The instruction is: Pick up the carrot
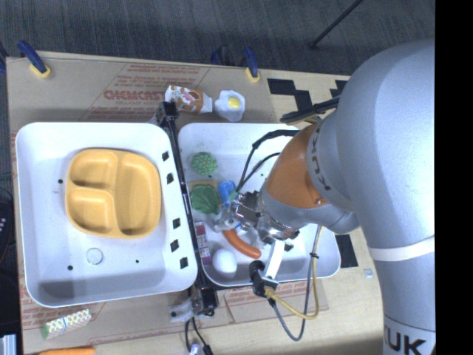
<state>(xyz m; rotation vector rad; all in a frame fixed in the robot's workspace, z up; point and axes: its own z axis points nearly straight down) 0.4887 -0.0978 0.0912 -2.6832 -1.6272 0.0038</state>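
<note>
Seen from above at a slant: a large grey arm (384, 183) with an orange band, reaching in from the right over a cardboard-covered table (133, 80). Two shallow white bins side by side. Left bin (37, 198) holding a yellow divided tray (114, 191). Right bin (325, 261) holding, from back to front, a green bumpy ball (205, 163), a small blue item (226, 191), a green leafy piece (205, 199), an orange carrot (242, 244) and a white egg-shaped object (225, 262). Claw (244, 214) low over the right bin's middle, hard to read among cables and metal parts; open or clenched cannot be told, and nothing plainly held between its tips. Carrot lying flat on the bin floor just beside the claw, on its near side toward the front rim, with the long axis running slantwise from upper left to lower right. Likely need: a short drop and shift toward the front, with the tips set across that slanted axis, not along it.
</note>
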